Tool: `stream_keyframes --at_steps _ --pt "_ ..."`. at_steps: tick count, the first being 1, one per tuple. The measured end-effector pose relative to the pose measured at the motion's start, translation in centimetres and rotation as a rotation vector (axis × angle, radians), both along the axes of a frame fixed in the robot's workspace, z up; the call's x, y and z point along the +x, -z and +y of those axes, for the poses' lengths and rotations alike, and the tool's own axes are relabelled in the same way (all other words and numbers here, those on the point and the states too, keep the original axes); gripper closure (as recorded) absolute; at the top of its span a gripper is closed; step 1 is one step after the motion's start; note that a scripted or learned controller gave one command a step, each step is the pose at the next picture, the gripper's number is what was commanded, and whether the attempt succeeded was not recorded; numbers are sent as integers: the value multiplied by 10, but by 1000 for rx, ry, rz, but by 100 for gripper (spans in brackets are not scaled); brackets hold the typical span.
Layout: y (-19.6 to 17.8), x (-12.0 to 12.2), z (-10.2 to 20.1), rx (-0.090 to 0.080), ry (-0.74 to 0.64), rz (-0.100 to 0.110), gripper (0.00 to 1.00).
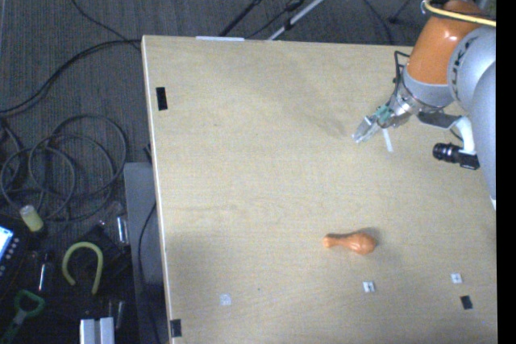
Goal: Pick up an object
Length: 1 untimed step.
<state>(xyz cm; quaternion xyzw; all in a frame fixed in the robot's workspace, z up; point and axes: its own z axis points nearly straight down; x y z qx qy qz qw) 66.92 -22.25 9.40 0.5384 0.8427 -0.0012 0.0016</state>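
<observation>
Robot arm (451, 52) over a pale tabletop (242, 173), seen from above.
Its jaws (372, 129) at upper right look parted, holding nothing. A small orange pear-shaped object (352, 242) lies on the tabletop well below them, toward the front.

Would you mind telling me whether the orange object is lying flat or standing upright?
Lying flat. The orange object rests lengthwise on the bench, narrow end left, apart from the gripper above it.
</observation>
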Motion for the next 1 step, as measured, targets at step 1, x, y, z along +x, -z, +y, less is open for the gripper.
stream_keyframes --at_steps 1 --pt "-70 0 48 4 125 0 100"
